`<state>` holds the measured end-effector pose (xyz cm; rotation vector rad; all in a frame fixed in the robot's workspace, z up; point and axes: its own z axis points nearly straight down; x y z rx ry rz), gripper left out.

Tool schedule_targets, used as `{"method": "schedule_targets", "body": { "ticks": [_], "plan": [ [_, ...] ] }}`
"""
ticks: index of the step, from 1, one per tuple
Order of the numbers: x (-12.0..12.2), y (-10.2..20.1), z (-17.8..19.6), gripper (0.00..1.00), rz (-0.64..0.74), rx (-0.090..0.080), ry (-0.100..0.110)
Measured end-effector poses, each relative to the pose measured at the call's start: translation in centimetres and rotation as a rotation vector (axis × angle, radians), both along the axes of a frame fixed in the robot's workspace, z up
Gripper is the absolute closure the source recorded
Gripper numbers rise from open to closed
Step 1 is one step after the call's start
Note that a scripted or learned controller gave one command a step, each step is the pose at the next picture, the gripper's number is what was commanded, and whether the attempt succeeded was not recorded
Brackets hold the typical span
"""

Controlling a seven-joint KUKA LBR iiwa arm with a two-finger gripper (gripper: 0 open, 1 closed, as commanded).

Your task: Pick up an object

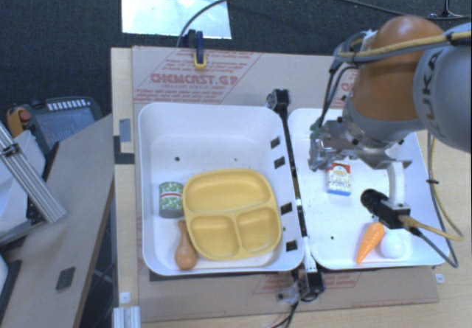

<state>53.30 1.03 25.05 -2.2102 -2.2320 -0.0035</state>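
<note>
My gripper [322,155] hangs over the right bin [324,234], near its upper left part, under the grey arm with the orange band. A small red, white and blue carton [339,178] lies flat just below and to the right of the gripper, very close to it. An orange carrot [369,242] and a white ball [394,245] rest side by side near the right bin's front edge. Nothing shows between the gripper and the bin floor.
The left bin [206,116] holds a yellow divided plate [232,212], a small green-labelled can [170,199] at the plate's left, and a brown pear-shaped toy [184,248] by the front wall. A black divider rail [289,172] runs between the bins.
</note>
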Motion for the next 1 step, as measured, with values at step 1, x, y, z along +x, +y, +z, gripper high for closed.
{"method": "schedule_targets", "body": {
  "ticks": [1],
  "plan": [
    [0.32, 4.94, -1.53, 1.0, -0.001, -0.001, 0.001]
  ]
}}
